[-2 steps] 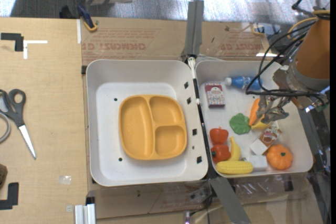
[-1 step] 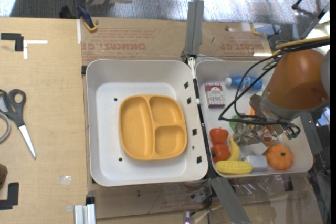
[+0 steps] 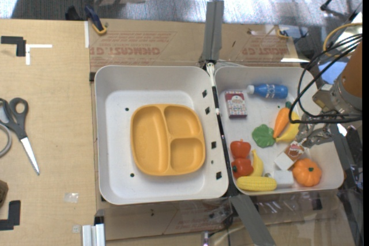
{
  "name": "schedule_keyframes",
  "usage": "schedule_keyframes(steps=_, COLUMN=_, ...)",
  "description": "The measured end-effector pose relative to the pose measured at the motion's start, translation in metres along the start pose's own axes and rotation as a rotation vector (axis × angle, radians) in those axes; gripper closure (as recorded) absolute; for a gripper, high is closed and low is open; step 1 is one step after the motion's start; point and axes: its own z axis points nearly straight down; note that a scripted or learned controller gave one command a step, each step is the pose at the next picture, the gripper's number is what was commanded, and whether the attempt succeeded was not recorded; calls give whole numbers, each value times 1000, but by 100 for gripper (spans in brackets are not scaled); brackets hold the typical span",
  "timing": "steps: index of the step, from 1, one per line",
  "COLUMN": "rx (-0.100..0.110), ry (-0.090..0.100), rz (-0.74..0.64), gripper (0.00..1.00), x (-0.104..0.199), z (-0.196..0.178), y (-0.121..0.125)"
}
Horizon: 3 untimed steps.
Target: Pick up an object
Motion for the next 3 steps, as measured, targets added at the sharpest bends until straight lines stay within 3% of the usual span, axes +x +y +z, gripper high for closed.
schedule_keyframes(steps=1, rx=1, ry=0, rz=242, gripper=100, x=-62, z=74, y=19)
schedule_keyframes(steps=2, rx=3, ry=-3, rz=464, gripper=100, x=-112, z=73, y=5)
schedule_keyframes(steps=3, rx=1, ry=0, rz=405, gripper=100, x=-122, z=-93, y=4)
